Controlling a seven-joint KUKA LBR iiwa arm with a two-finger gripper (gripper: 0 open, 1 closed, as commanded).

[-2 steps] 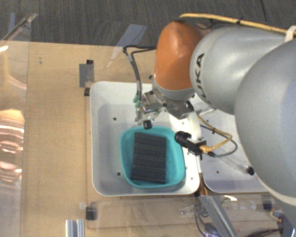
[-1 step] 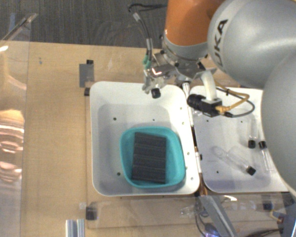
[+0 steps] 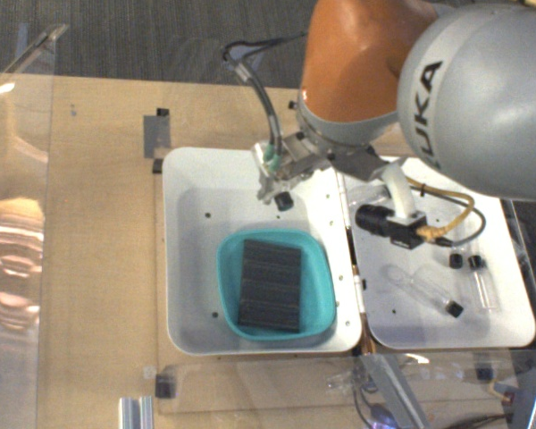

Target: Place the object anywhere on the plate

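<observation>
A teal plate (image 3: 320,275) sits in the near half of the left white bin (image 3: 186,266). A dark grey ribbed block (image 3: 271,284) lies flat on the plate, roughly in its middle. My gripper (image 3: 280,190) hangs over the far part of the left bin, just beyond the plate's far rim and apart from the block. The big grey and orange wrist above hides most of the gripper.
The right bin (image 3: 509,320) holds clear tubes with black caps (image 3: 479,280), (image 3: 429,293). A black plug on an orange cable (image 3: 389,224) hangs over that bin's far left. A wooden bench (image 3: 89,266) surrounds both bins.
</observation>
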